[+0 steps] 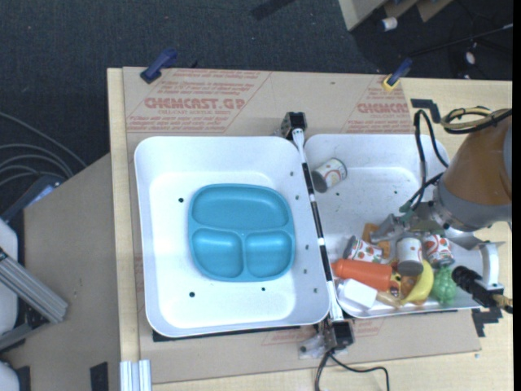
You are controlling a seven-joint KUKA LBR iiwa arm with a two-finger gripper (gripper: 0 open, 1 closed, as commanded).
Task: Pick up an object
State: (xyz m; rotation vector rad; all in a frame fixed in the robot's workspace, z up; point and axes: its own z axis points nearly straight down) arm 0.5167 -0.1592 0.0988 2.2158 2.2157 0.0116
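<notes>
Nearest the camera, along the front edge of the right bin (358,149), sits a tight heap: a white block (356,296), an orange carrot (365,272), a yellow banana (421,283) and a green bumpy piece (444,287). Just behind them lie a patterned carton (370,252) and a second printed can or cup (440,251). A small white cup (330,172) lies on its side, well apart, near the bin's back left corner.

The left bin (163,218) holds a blue divided plate (241,231), centred.

The arm (480,177) reaches in from the right; the gripper (407,247) is down in the heap, over a silver-topped can (409,255). Grip state: cannot tell. The wrist body hides the tips, and nothing is visibly between them. No object is lifted; all rest on the bin floor.

Risks, as judged:
- Clutter. The can touches or nearly touches the banana, carrot and carton, so a closing tip may land on a neighbour and wedge or push rather than grasp.
- A round metal can may slip or roll out of a two-point pinch.
- Two items may come up together, one dropping on the lift.
- The heap is close to the front wall; a push may jam items against it.

The isolated cup looks an easier target.
</notes>
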